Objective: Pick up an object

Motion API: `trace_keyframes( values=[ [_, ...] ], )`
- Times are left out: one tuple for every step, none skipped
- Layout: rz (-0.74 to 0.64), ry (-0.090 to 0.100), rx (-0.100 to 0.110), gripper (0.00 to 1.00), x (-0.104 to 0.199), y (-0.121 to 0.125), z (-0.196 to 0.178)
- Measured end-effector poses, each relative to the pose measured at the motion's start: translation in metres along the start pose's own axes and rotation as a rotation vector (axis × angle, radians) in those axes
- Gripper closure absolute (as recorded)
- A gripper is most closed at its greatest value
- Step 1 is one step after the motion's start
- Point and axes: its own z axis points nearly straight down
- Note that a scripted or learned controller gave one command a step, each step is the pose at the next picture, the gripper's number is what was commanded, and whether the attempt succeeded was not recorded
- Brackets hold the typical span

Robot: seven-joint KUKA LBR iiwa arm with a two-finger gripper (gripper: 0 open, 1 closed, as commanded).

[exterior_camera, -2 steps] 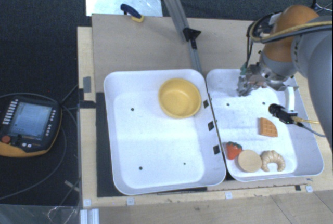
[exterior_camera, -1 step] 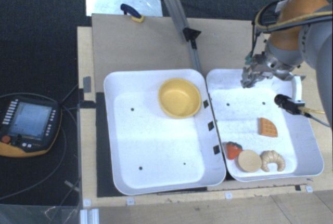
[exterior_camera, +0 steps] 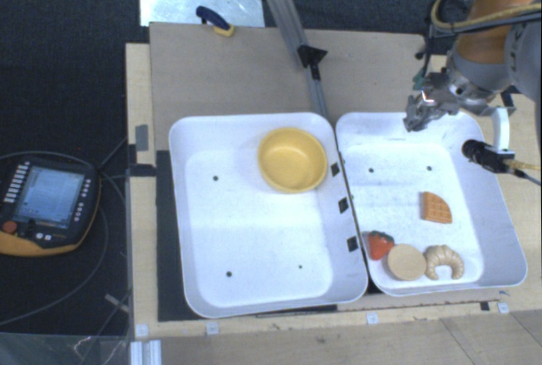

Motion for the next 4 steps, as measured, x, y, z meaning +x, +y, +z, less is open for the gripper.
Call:
trace_keyframes(
  values=[
    [-0.001, 0.000, 0.001, 1.00, 0.000, 0.001, -0.030],
    [-0.004, 0.002, 0.004, 1.00, 0.055, -0.025, -0.033],
    [-0.004, 0.002, 0.004, 1.00, 0.102, -0.047, -0.042],
    [-0.004, 0.002, 0.005, 1.00, 0.150, -0.073, -0.034]
  ],
)
